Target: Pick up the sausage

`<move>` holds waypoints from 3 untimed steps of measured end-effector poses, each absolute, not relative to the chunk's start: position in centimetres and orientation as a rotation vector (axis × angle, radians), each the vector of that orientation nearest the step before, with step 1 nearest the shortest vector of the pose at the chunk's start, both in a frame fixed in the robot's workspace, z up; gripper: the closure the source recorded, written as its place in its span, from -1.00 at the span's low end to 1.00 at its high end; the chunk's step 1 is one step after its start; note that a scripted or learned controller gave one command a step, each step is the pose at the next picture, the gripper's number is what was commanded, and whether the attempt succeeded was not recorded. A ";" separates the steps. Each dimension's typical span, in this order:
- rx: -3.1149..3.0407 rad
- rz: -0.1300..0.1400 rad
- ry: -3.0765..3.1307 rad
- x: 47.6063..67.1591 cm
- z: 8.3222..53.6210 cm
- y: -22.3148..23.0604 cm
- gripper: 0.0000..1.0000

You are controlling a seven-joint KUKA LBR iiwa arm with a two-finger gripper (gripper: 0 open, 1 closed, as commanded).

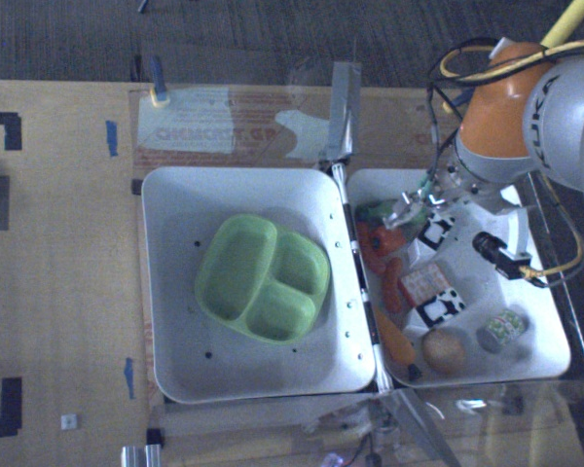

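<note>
The sausage [393, 286], a short reddish-brown piece, lies in the right bin [545, 348] close to its left wall. My gripper [409, 212] hangs over the far left part of that bin, above and slightly behind the sausage, with a gap between them. A red item [374, 241] sits just under the gripper's tip, next to the sausage's far end. Nothing is visibly held.
The right bin also holds an orange carrot [395, 339], a brown round potato [445, 350], a small grey-green can [503, 329], a pinkish box [425, 281] and two black-and-white patterned cards [440, 306]. A green divided plate [263, 277] lies in the left bin [170, 222].
</note>
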State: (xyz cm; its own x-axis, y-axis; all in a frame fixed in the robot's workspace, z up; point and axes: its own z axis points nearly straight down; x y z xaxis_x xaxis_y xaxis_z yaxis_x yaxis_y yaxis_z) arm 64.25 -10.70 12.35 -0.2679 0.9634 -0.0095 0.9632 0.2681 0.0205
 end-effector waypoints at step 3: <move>1.670 -0.004 2.661 66.7 8.7 -11.6 -1.00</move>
